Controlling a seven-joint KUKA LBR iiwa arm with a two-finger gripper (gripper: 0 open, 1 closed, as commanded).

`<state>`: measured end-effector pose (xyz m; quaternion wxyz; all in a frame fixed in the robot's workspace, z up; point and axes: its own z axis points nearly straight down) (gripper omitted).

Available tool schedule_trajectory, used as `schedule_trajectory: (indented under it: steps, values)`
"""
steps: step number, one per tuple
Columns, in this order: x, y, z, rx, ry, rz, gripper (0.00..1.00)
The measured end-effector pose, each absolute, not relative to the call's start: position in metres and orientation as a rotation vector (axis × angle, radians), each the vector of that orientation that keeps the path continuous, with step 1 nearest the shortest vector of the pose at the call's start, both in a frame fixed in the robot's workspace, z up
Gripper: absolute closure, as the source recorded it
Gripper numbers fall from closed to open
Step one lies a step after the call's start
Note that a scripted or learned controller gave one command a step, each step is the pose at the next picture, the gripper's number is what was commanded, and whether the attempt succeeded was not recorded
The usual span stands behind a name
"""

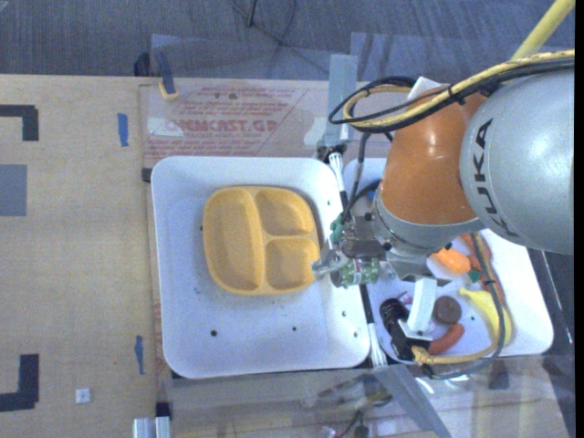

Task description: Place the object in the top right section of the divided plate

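A yellow divided plate (260, 239) lies in the left white bin (182, 327), with one long section on its left and two smaller sections on its right. My gripper (330, 263) hangs at the plate's right edge, beside the lower right section and over the wall between the two bins. The wrist hides most of it, and I see nothing clearly held. All three plate sections look bare.
The right bin (538, 331) lies mostly under the arm. In it I see an orange piece (452, 263), a brown round piece (446, 310), a red-orange sausage shape (444, 338) and a yellow banana shape (484, 307). Bare bin floor lies below the plate.
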<state>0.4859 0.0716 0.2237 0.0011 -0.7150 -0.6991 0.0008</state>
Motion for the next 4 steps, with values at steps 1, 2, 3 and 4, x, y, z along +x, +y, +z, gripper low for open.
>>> schedule_trajectory:
  steps: [1, 2, 3, 4]
  values:
    - [0.494, 0.047, 0.223, -2.652, -1.685, 0.003, 0.0]
    - [0.49, 0.047, 0.261, -2.555, -1.828, 0.002, 0.0]
    - [0.492, 0.029, 0.283, -2.695, -1.616, 0.003, 0.0]
    - [0.479, 0.02, 0.236, -2.685, -1.625, 0.005, 0.0]
